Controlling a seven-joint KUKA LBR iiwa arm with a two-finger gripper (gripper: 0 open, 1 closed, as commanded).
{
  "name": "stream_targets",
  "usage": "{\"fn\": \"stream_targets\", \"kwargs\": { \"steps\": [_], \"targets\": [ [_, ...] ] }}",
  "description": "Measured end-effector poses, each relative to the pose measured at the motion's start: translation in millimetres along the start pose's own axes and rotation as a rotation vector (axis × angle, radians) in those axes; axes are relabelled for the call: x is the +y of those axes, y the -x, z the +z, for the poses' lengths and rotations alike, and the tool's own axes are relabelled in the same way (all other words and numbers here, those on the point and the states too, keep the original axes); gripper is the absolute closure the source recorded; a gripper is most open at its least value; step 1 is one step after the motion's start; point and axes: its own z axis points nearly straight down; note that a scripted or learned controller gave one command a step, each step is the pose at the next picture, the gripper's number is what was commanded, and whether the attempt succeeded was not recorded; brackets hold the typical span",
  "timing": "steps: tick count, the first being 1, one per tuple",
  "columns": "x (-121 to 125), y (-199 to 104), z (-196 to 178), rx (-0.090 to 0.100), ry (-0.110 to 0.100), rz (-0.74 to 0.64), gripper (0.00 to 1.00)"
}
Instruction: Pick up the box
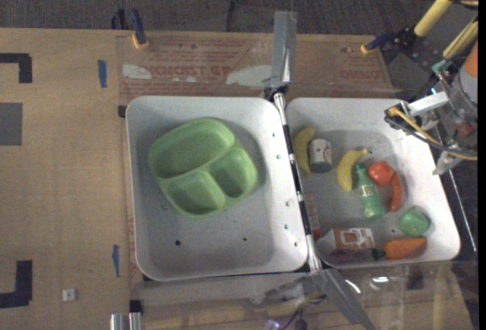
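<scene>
The box (350,238) is a small orange and white carton lying flat near the front edge of the right bin (448,241). An orange carrot (403,248) touches its right end. My gripper (446,145) hangs over the right bin's far right rim, well behind and to the right of the box, with yellow cables looped around the wrist. Nothing shows under it.
The right bin also holds two bananas (304,148) (348,168), a small can (320,155), a green bottle (370,196), red pieces (380,172), and a green apple (414,223). A green divided plate (201,165) lies in the left bin (152,245).
</scene>
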Motion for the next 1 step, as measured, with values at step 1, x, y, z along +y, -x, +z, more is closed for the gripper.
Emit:
{"fn": "stream_targets", "kwargs": {
  "steps": [1],
  "targets": [
    [8.5, 47.9, -219.9, 0.000, 0.003, -0.009, 0.00]
  ]
}}
